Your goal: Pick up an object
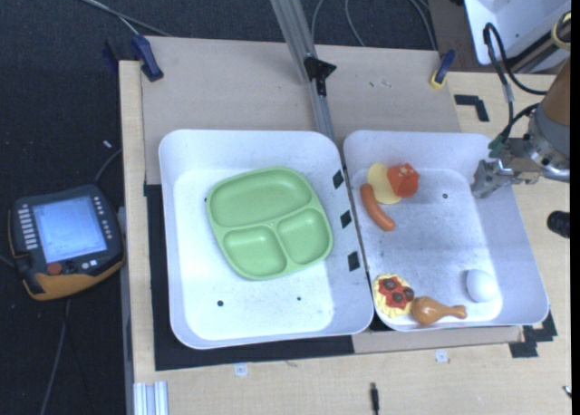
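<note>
the metal two-finger gripper (490, 178) hangs at the right white bin's (526, 250) rim, finger state impossible to tell, with the small white plastic egg (481, 285) well below it, likely light, hard, slippery, best pinched across its narrow middle

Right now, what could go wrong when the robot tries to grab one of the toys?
The gripper sits at the right bin's top right rim, far from the toys, so it may close on nothing. The white egg is round and may roll away. The chicken leg touches the pizza slice, and the sausage lies against the yellow piece under the red cube, so a grab there may bump or catch a neighbour.
</note>
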